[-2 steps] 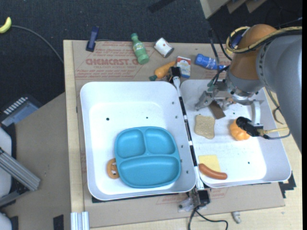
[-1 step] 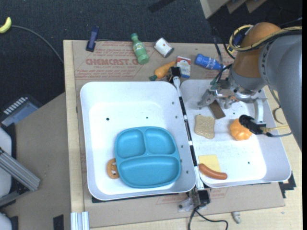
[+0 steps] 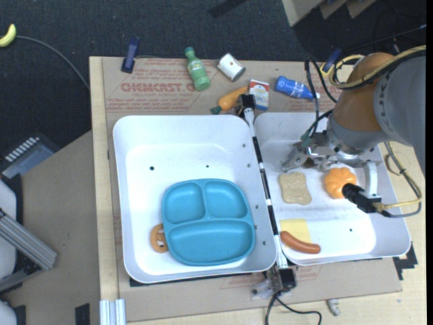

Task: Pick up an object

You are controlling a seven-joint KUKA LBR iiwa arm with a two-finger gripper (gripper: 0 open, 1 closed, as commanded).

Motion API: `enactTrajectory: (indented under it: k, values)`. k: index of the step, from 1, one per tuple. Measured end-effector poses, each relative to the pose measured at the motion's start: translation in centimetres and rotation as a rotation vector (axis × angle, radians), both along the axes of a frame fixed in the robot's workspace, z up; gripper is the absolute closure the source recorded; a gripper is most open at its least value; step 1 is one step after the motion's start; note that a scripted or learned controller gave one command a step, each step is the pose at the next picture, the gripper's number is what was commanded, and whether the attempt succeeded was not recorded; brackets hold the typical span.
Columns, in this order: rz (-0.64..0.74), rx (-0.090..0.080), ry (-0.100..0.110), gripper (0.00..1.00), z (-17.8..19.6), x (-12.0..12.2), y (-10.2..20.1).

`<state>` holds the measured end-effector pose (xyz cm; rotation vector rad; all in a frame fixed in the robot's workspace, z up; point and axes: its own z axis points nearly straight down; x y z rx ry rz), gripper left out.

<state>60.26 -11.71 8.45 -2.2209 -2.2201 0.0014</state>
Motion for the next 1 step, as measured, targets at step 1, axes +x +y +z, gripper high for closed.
enactTrajectory:
  k: [1]
  values:
    - [-0.001,0.001,0.0,0.0,-0.03,-4.5,1.43]
